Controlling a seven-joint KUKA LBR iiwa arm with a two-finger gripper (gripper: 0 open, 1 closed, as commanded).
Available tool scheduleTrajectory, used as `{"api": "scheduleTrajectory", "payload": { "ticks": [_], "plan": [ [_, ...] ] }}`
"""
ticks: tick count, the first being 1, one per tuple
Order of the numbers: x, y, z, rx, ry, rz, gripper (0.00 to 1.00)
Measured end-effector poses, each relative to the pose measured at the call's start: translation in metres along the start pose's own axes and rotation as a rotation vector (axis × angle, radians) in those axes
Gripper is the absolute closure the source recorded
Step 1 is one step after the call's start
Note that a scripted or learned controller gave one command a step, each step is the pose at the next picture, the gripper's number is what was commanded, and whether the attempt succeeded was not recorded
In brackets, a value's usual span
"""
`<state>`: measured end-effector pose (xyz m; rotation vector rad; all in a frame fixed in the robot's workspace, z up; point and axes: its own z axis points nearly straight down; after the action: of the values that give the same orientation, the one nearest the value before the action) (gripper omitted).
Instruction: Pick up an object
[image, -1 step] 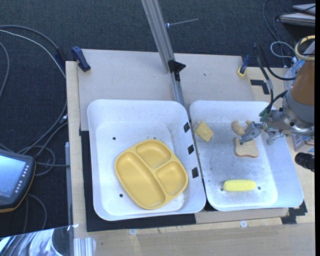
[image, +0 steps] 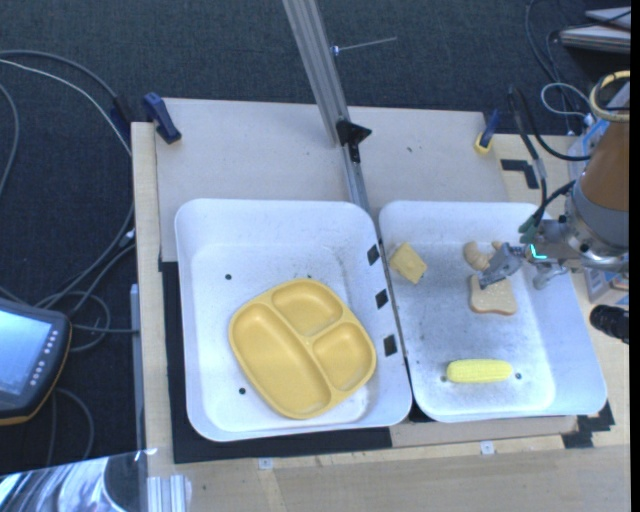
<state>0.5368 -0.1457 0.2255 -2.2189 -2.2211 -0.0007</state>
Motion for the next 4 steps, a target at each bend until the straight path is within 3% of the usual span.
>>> {"api": "scheduleTrajectory", "payload": {
  "ticks": [2,3,4],
  "plan": [
    [-0.003,0.004,0.124,0.007,0.001,0.001,0.0],
    [-0.003,0.004,0.134,0.003,0.0,0.0,0.0],
    [-0.002,0.005,0.122,-0.001,0.001,-0.001,1.0]
  ]
}}
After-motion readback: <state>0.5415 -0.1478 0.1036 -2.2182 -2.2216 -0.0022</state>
